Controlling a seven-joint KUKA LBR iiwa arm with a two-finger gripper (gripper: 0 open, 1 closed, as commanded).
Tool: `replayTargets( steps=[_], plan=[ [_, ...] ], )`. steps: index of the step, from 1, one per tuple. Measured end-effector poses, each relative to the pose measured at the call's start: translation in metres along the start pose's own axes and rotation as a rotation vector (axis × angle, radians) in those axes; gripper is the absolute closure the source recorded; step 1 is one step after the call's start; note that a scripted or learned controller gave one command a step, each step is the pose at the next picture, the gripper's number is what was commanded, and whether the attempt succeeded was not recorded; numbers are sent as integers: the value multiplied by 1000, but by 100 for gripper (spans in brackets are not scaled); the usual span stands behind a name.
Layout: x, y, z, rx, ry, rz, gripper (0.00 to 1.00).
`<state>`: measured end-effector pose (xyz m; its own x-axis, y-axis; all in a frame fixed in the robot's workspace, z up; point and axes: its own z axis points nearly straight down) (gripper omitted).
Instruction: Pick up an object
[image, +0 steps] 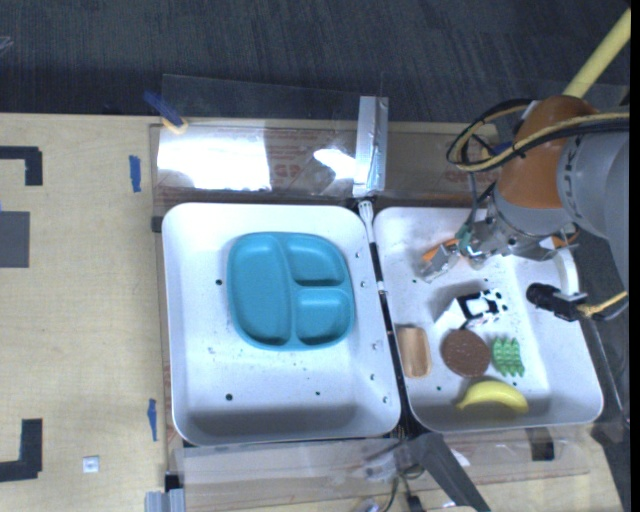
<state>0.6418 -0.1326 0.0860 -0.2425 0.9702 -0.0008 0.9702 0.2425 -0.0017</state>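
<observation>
- We see the counter (70, 300), pale wood, carrying two shallow white bins side by side.
- The left bin (200, 400) holds a blue divided plate (290, 290) lying flat near its middle, with three compartments facing up.
- The right bin (570, 390) holds the small things, all gathered in its near half.
- The arm (590, 190) comes in from the right, grey with an orange band (540, 150) and yellow cables looped above it, and reaches over the far part of the right bin.
- The gripper (455, 250) sits low over the far left part of the right bin; whether the fingers are apart or together we cannot tell, and we see nothing between them.
- A yellow banana (493, 397) lies along the near wall of the right bin.
- A brown round disc (465, 353) lies just beyond the banana, touching or nearly touching it.
- A tan block (413, 350) lies beside the bin's left wall, left of the disc.
- A green knobbly toy (508, 357) lies just right of the disc.
- A small black-and-white piece (480, 306) lies beyond the disc, between it and the gripper.
</observation>
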Motion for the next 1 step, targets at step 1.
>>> replayTargets(
  steps=[1],
  plan=[
    [9, 15, 1, 46, -1, -137, 0]
  ],
)
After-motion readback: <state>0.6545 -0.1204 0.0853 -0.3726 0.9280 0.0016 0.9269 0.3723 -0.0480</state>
